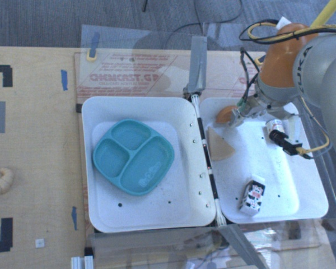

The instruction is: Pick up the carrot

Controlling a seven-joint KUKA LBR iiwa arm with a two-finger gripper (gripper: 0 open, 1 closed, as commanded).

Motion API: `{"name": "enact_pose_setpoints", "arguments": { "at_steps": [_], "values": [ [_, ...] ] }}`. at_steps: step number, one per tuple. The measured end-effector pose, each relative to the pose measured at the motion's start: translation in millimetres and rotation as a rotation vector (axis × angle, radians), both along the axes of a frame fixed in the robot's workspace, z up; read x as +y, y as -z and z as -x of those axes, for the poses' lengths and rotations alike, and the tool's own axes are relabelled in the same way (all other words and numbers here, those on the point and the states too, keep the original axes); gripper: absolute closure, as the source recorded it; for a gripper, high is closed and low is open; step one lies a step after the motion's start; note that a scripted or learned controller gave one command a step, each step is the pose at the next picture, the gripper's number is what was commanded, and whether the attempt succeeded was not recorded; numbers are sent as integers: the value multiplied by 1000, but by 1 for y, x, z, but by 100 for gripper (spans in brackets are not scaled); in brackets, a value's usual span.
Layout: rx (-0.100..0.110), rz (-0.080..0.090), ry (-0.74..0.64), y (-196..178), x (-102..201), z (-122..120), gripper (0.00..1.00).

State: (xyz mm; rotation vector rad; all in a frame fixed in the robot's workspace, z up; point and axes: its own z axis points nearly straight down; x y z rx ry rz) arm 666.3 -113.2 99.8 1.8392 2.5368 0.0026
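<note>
The carrot [224,115] shows as a small orange lump in the far left corner of the right bin [311,206]. My gripper [238,115] is down inside that bin at the carrot's right side, touching or almost touching it. The grey arm with its orange band [283,60] slants in over the bin's far right corner. The gripper's body hides part of the carrot's right end.
A tan wedge [219,145] lies just in front of the carrot by the bin's left wall. A small white toy car [253,195] sits near the front. The left bin [101,206] holds a teal divided plate [134,156]. A pale croissant-like thing [0,181] lies on the bench at far left.
</note>
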Motion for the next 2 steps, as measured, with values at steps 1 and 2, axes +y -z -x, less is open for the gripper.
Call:
{"name": "enact_pose_setpoints", "arguments": {
  "at_steps": [1,2],
  "values": [
    [1,-1,-328,-87,48,17,100],
    [5,-2,-386,-99,52,75,100]
  ]
}}
